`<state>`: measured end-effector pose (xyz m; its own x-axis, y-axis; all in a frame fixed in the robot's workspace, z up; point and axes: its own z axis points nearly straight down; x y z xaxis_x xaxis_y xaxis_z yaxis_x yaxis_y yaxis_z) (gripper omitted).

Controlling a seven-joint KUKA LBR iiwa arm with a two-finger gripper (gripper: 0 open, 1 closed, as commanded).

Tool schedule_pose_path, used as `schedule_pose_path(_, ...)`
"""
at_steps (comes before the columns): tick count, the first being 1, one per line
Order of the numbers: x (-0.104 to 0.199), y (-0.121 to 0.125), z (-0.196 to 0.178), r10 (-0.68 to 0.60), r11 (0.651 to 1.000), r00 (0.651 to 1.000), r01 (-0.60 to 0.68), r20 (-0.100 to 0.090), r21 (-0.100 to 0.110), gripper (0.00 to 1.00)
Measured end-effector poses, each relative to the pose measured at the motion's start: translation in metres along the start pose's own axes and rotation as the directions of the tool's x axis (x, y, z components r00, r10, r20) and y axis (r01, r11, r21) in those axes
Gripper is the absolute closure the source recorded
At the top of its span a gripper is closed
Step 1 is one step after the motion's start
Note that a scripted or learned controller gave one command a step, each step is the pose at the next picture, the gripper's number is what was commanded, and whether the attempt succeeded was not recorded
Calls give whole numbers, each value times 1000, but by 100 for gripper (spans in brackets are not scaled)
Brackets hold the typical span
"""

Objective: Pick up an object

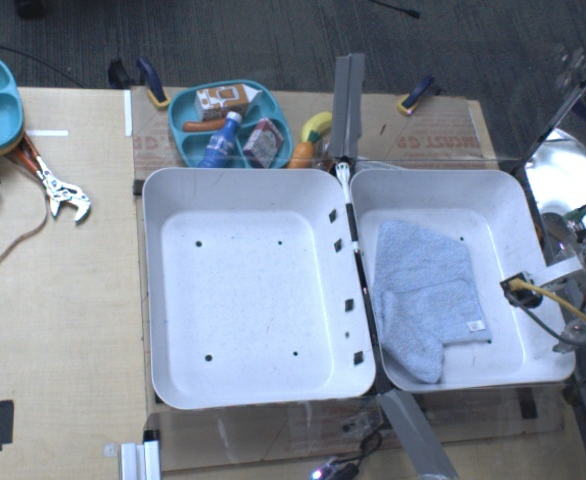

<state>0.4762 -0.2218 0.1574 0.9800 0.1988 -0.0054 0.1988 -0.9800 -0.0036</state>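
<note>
A light blue cloth lies crumpled flat in the right bin, covering most of its floor from the middle toward the front. A small white tag shows at the cloth's front right corner. The left bin shows only its white floor with a few dark holes.
A teal tray with small packets and a bottle stands behind the left bin, with a banana beside it. A wrench lies on the wooden bench at the left. A yellow-tipped cable and metal parts hang over the right bin's right rim.
</note>
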Motion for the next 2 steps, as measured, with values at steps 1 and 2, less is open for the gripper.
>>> schedule_pose_path(1,1,0,-22,-3,1000,1000,3,-2,-2,0)
schedule_pose_path(2,0,0,30,-11,1000,1000,11,-1,0,0)
